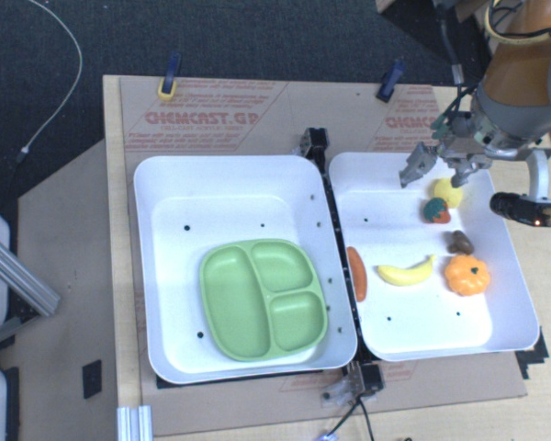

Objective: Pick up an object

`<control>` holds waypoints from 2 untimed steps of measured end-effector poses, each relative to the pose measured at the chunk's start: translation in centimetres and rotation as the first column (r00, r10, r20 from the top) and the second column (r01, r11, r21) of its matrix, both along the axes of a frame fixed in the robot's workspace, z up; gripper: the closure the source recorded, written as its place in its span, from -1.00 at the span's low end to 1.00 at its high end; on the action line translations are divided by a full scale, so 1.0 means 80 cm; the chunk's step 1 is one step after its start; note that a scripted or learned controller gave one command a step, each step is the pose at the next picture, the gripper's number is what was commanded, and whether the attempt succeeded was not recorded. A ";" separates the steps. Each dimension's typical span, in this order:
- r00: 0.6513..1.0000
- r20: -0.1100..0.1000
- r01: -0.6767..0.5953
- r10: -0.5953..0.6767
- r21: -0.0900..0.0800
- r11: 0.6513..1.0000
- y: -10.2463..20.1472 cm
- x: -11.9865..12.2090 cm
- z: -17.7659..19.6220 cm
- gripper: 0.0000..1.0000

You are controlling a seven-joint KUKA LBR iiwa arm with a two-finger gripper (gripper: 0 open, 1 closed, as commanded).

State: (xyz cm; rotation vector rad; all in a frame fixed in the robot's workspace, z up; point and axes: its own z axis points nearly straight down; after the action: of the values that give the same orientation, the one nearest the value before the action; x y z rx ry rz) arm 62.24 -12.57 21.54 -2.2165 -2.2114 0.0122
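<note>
While the arm (519,72) reaches in from the right over the back of the right bin (422,338), you see its gripper (441,169) hanging above the far part of that bin with the two fingers spread wide apart. One finger (415,168) points to the left and down, the other finger (466,171) is near the small yellow piece (449,192). Between the fingers you see just the white bin floor, so the gripper grasps nothing; whether the right finger touches the yellow piece, you cannot tell.

Just below the yellow piece lies a small green and red piece (435,211), touching it. Further toward the front you find a small brown piece (458,242), and just beside it an orange pumpkin (466,275). A banana (406,272) lies to the left of the pumpkin, near it. A carrot (357,273) lies along the left wall of the same bin, apart from the banana.

In the left bin (156,209) you see a green plate (260,297) with three compartments, lying flat.
</note>
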 end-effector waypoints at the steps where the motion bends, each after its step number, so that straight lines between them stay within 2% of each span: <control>1: 1.000 0.013 -0.002 0.003 -0.002 1.000 0.000 0.003 0.009 -1.00; 2: 1.000 0.011 -0.002 0.002 -0.002 1.000 -0.009 0.006 -0.061 -1.00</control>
State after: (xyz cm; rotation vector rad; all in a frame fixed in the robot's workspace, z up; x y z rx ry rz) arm 62.71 -13.30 16.63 -2.2207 -2.2199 0.0021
